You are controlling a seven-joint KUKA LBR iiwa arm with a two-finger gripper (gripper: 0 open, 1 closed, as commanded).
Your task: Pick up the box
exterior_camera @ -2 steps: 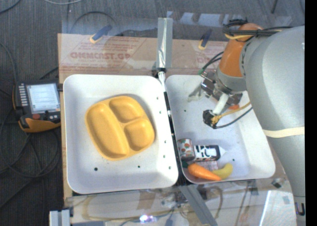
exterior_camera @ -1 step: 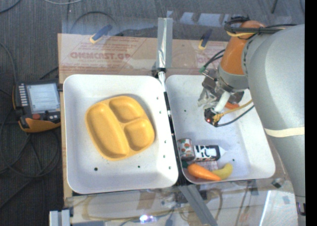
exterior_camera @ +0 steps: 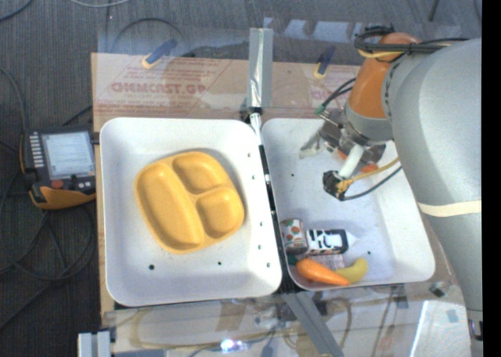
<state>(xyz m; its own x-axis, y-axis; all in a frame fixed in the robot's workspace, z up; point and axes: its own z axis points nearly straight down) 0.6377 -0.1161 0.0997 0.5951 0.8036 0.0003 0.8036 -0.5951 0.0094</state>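
Bench point(exterior_camera: 156, 85) w/ two white bins: left bin point(exterior_camera: 117, 214), right bin point(exterior_camera: 391, 230), side by side.

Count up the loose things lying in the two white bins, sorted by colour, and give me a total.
Yellow: 2, the divided tray in the left bin and the banana in the right bin
Orange: 1, the carrot
Black and white: 1, the box
White with red spots: 1, the small carton
Total: 5
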